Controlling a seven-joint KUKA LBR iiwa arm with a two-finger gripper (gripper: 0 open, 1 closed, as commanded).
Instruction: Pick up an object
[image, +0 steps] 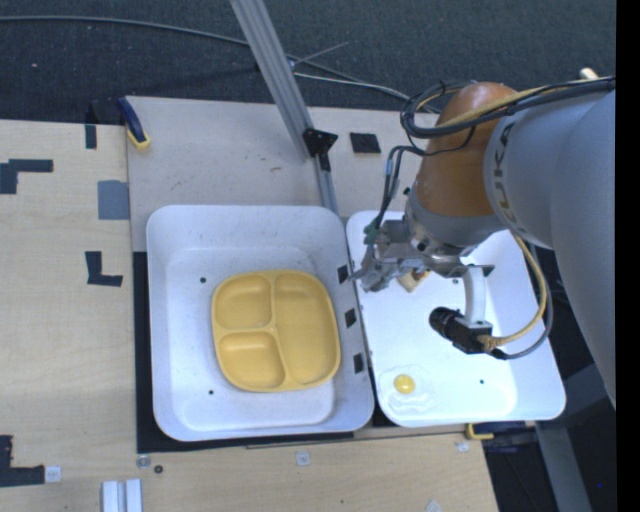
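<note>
You have two shallow white plastic bins side by side on the bench: the left bin (170, 300) and the right bin (520, 380). A yellow sectioned plastic plate (275, 330) with three compartments lies flat near the centre of the left bin. In the right bin, a small fried-egg toy, white with a yellow yolk (405, 388), sits at about 7 o'clock on the floor, close to the near rim. The grey arm with the orange band (465, 150) reaches in from 3 o'clock, and its two-finger gripper (385, 268) is low over the right bin at roughly 10 o'clock, near the wall shared with the left bin. A small tan object (408, 283) shows just beside the gripper; you cannot tell whether it is pinched, nor how the gripper stands. The egg toy lies well apart from the gripper.
</note>
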